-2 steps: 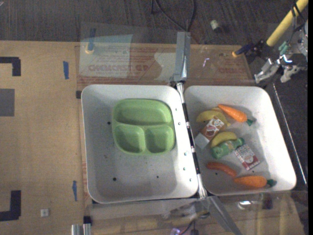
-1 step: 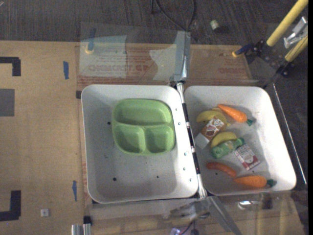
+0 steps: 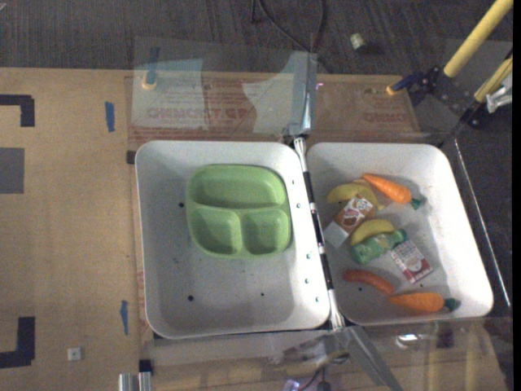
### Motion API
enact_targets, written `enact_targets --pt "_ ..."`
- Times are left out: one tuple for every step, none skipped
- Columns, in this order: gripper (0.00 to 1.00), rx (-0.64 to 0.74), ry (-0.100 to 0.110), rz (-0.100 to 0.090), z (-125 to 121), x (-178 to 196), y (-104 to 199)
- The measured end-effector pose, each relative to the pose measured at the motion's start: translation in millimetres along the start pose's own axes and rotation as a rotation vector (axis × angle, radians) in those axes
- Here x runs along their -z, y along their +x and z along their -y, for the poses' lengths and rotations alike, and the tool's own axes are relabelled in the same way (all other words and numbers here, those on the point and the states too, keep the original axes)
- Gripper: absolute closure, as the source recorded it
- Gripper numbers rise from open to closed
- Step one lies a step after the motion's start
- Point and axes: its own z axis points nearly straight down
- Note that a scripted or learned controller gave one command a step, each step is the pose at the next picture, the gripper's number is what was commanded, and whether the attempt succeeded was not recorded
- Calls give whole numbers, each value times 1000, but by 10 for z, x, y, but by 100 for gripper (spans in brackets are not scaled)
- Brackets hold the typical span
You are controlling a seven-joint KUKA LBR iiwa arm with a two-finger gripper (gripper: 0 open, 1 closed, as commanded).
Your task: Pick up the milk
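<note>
Listing contents, two white bins side by side on the counter.

Left bin [image 3: 163, 300]: one green divided plate [image 3: 238, 210], upper middle of the bin.

Right bin [image 3: 464, 218], a loose heap of toy food:
- carrot [image 3: 388, 188], top of the heap;
- banana [image 3: 348, 192], just left of that carrot;
- brown carton [image 3: 352, 213], lying against the banana;
- second banana [image 3: 370, 230], below it;
- green bottle [image 3: 376, 247], lying flat;
- milk [image 3: 409, 261], a small white carton with red print, lying flat at centre right of this bin, touching or nearly touching the green bottle's right end;
- red pepper [image 3: 368, 280], lower left of the milk;
- second carrot [image 3: 419, 302], just below the milk, near the bin's lower edge.

Risks, as judged:
- Wrong item: the brown carton has a similar shape and could be taken for the milk.
- Crowding: the bottle and lower carrot sit close, so a descent slightly off centre may land on a neighbour or pinch two things.
- Flat pose: the carton lies low, so a shallow close may slide over it or push it aside.
</note>
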Motion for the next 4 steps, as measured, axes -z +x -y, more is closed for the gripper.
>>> enact_targets --pt "0 0 0 0 0 -1 0" --pt "0 -118 1 0 959 -6 112" --pt "0 -151 2 -1 1232 -7 328" --pt "0 -206 1 -1 1230 -522 158"
